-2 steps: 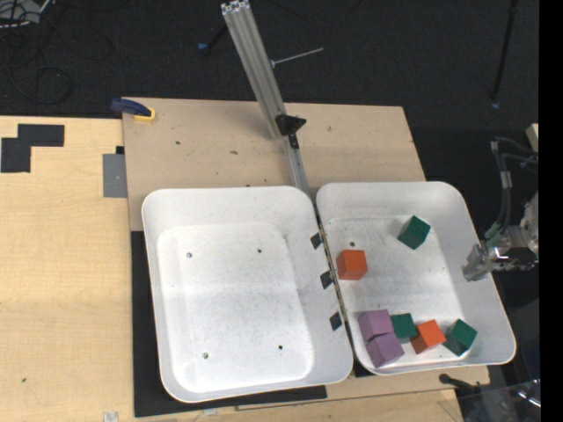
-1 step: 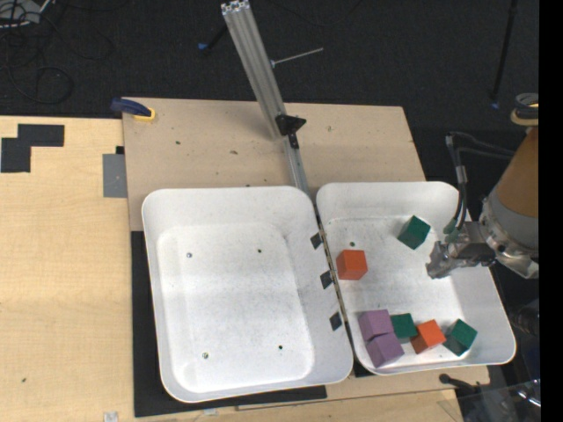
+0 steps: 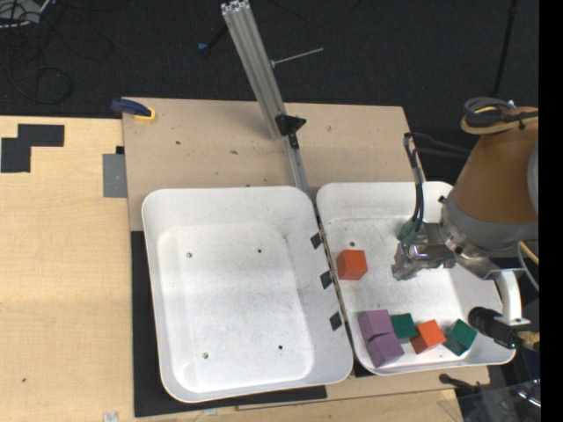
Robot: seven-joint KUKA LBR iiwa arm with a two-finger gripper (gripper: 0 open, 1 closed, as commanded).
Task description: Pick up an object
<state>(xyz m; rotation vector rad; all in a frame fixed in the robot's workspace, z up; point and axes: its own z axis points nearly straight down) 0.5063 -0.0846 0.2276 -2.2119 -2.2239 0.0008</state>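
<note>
Orange cube [image 3: 352, 264] sat alone on the right bin [image 3: 374, 205] floor, near the divider side, nothing touching it. Hand [image 3: 410, 264] hung just to its right, over the same bin, apart from the cube; couldn't tell whether it was spread or pressed together, nothing visible in it. Along the bin's near edge sat a cluster: two purple blocks [image 3: 379, 336], a green block [image 3: 404, 326], a smaller orange block [image 3: 429, 334], another green block [image 3: 460, 336]. Left bin [image 3: 176, 209] beside it on the table [image 3: 211, 139].
</note>
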